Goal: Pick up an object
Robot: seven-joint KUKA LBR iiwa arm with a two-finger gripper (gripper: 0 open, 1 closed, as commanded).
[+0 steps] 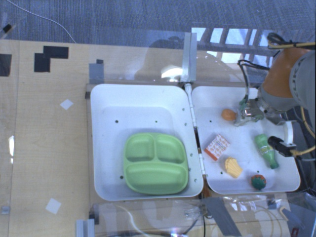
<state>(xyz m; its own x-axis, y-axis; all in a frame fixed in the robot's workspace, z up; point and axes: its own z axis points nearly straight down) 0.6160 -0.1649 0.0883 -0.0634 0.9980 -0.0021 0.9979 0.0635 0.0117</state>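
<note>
The right bin [212, 179] holds several small objects. An orange ball-like piece [228, 115] lies near its back. A red and white box [217, 146] sits near the middle, a yellow corn-like piece [233, 167] just in front of it. A green bottle [266, 151] lies at the right, and a green and red strawberry-like piece [258, 181] rests at the front right. My gripper [245, 115] hangs low right beside the orange piece, just to its right; nothing shows between its metal tips.
The left bin [106, 107] carries a green divided plate [156, 163] toward its front. A metal post [189, 58] stands behind the seam between the bins. Cables and the arm's orange band [279, 78] crowd the right bin's back right corner.
</note>
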